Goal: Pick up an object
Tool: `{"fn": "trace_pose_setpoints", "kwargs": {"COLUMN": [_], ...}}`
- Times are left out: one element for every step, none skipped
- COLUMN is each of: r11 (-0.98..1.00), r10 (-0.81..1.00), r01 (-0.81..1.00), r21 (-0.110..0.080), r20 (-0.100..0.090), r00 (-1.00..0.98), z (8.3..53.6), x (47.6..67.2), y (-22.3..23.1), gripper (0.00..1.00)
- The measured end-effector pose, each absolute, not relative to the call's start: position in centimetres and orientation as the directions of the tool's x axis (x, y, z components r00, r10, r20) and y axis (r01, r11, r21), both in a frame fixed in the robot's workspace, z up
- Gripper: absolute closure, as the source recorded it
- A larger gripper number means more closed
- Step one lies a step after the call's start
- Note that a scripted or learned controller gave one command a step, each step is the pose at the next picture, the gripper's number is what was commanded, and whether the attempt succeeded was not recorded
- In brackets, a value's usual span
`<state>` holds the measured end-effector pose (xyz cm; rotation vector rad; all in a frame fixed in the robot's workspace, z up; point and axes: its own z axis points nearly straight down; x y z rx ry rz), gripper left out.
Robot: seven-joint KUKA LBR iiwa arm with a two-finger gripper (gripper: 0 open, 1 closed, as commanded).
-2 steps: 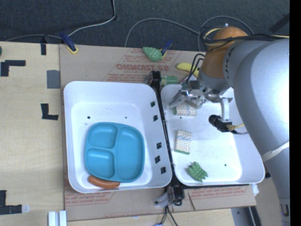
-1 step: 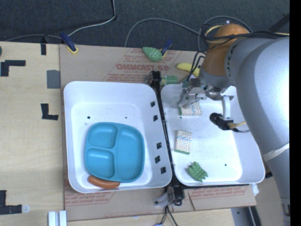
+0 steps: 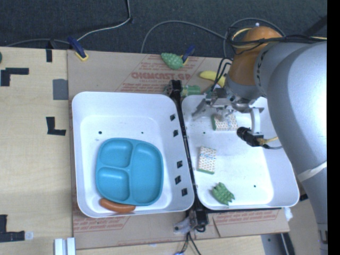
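Observation:
My gripper hangs low over the far end of the right bin, under the orange-banded wrist. Just below it lies a small white patterned packet with a green strip along its left side, partly covered by the gripper. A second patterned packet with a green lower edge rests near the middle of that bin. A bumpy green toy sits near the bin's front edge.
The left bin holds a blue divided plate and an orange sausage-shaped toy by its front wall. Beyond the bins, on the cardboard, lie a green toy and a yellow banana. The grey arm covers the right side.

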<state>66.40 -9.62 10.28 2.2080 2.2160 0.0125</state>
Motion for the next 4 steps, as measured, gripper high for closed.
{"fn": "trace_pose_setpoints", "kwargs": {"r11": [0.0,0.0,0.002,0.0], "r10": [1.0,1.0,1.0,1.0], "r01": [1.0,1.0,1.0,1.0], "r21": [0.0,0.008,0.008,0.012], "r20": [-0.002,-0.007,-0.004,-0.009], "r00": [0.0,0.0,-0.002,0.0], "z": [13.8,9.1,9.1,9.2], "x": [66.8,67.1,67.1,67.2], "y": [-15.4,-12.4,-12.6,-11.7], "gripper": [0.0,0.0,0.0,0.0]}}
